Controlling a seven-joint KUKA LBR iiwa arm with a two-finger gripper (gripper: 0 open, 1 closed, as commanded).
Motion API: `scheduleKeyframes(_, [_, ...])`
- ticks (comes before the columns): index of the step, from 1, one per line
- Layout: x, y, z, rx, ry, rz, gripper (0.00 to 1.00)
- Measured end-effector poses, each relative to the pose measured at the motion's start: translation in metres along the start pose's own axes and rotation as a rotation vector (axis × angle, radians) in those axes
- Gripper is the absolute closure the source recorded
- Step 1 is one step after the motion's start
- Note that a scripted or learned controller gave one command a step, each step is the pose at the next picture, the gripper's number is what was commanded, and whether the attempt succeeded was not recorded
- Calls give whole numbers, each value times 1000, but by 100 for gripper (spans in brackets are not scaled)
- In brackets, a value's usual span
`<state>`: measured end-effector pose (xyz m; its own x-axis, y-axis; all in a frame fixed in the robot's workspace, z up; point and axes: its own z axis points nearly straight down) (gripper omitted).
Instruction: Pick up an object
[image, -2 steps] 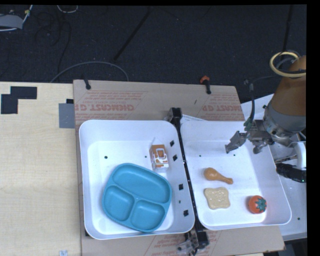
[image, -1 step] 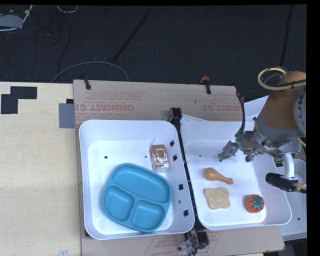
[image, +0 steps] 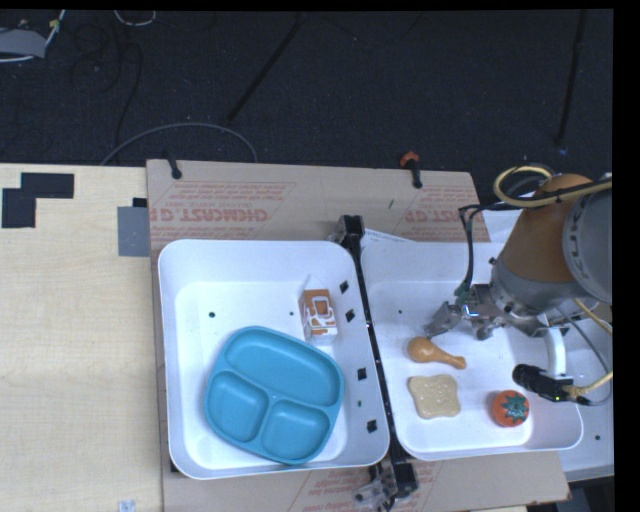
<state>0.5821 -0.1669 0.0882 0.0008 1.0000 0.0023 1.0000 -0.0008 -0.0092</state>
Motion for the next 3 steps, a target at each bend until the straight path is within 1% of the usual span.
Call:
scheduleKeyframes(1, [-1, 1, -13, -4, -1, 4, 100])
scheduleKeyframes(2, [-7, -4, -74, -12, -4, 3, 100])
scheduleKeyframes(3, [-8, -4, -127, -12, -3, -2, 100])
